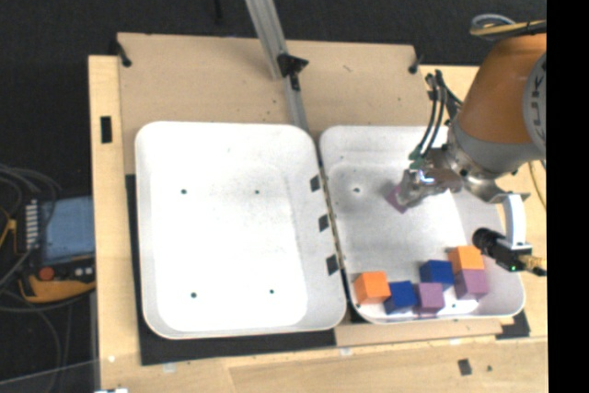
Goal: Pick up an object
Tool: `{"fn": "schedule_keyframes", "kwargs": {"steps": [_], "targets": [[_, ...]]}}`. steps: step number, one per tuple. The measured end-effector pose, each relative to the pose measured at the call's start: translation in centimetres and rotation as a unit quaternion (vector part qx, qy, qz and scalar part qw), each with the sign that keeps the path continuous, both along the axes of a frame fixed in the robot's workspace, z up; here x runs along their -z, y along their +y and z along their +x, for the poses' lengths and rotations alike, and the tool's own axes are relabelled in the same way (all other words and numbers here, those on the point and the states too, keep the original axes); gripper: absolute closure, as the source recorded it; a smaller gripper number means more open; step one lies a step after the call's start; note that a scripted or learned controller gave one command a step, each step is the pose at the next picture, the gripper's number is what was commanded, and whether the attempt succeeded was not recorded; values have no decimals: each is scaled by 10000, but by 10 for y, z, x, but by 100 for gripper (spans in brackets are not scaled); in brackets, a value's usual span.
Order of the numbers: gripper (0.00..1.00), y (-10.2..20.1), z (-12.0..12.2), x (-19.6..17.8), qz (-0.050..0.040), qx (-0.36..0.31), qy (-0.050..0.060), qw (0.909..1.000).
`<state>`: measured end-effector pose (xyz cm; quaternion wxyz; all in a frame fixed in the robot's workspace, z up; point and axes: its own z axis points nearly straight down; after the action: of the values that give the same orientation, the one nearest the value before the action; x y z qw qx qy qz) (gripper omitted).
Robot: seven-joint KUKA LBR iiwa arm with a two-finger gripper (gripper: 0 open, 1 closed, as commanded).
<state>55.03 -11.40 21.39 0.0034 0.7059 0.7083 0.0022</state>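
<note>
My gripper (416, 183) hangs over the upper middle of the right bin (368, 143), reaching in from the right. A small purple block (399, 198) pokes out at its lower left tip, partly hidden by it; I cannot see whether the block is gripped or just lies beneath. Along the bin's near edge sit an orange block (373, 286), a blue block (402, 295) and a purple block (431, 296). Further right are another blue block (436, 272), an orange block (467, 258) and a purple block (475, 282).
The left bin (230, 225) lies beside the right one, with black clips (324, 221) along the shared edge. A metal pole (262, 5) slants up from the back. Cables and a black fitting (497, 248) hang off the arm at the right.
</note>
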Motion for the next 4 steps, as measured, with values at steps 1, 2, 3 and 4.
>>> {"fn": "schedule_keyframes", "kwargs": {"steps": [1, 2, 3, 4], "targets": [[100, -1, 1, -16, 7, -1, 23, 10000], [100, 52, 25, -8, 12, -20, 32, 10000], [100, 100, 49, -2, 12, -18, 30, 10000], [100, 149, 69, -20, 17, -20, 21, 10000]]}}
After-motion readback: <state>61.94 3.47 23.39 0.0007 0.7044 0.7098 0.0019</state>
